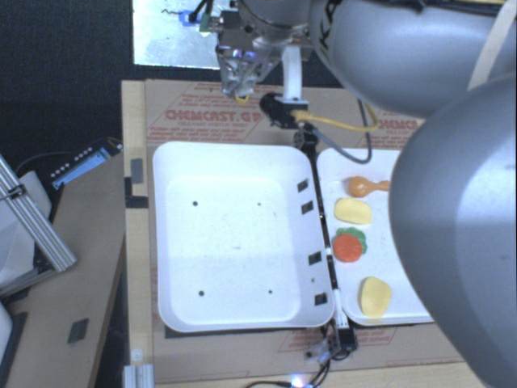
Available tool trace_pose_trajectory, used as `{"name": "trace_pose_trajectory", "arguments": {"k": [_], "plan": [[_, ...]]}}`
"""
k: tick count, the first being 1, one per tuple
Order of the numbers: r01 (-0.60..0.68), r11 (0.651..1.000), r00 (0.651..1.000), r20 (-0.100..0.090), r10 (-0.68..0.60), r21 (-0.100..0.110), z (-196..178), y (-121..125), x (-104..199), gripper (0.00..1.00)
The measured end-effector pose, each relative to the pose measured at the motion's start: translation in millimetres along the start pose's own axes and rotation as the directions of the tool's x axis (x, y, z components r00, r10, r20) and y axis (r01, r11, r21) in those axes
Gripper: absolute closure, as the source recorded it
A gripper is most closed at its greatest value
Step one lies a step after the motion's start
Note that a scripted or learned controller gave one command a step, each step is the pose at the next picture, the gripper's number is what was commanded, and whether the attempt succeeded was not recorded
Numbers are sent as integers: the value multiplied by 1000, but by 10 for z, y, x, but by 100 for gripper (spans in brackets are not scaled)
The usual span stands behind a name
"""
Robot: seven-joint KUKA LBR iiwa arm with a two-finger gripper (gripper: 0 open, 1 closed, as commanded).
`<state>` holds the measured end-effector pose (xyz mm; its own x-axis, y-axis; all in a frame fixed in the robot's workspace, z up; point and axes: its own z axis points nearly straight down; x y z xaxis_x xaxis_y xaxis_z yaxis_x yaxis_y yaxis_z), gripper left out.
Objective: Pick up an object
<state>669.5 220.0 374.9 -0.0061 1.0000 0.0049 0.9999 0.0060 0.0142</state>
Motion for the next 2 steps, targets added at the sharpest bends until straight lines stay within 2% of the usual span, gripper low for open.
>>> {"name": "trace_pose_trajectory", "arguments": {"k": [1, 2], "plan": [[0, 1000, 1000, 7, 0, 25, 1374, -49, 138, 100], [1, 1000, 1000, -2, -1, -2, -189, -371, 153, 100]]}}
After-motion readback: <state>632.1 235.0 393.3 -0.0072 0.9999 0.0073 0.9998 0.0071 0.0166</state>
